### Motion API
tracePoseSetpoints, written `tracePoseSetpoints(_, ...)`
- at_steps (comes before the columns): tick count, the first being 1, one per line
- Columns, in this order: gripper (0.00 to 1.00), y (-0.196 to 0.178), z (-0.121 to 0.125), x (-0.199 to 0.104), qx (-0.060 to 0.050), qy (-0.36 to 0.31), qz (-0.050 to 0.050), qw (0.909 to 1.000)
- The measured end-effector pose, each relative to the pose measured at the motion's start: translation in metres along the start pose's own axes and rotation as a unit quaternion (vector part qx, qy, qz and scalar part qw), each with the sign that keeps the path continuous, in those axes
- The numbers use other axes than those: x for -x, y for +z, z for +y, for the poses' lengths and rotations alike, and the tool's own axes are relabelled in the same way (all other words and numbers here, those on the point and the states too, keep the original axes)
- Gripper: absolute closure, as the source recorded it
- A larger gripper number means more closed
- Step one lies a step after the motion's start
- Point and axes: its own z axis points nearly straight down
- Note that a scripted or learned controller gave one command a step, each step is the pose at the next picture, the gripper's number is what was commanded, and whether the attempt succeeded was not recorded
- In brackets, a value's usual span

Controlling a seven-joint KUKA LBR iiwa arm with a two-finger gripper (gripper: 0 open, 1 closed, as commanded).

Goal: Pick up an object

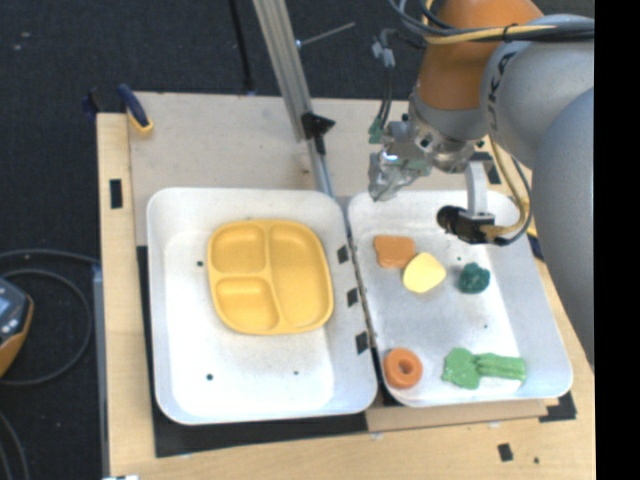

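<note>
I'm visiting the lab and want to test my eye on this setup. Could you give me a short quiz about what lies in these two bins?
1. True or false: the yellow divided tray lies in the left bin.
2. Which item lies nearest the gripper? A) orange ring B) orange block C) green toy
3. How many loose items lie in the right bin?

Key: 1. True. 2. B. 3. Five: the block, the ring, the green toy, a yellow piece and a dark green ball.
</note>
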Motion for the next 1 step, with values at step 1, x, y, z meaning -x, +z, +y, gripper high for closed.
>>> tracePoseSetpoints(1,1.0,-0.0067,0.0052,-0.0587,0.001,0.0,0.0,1.0)
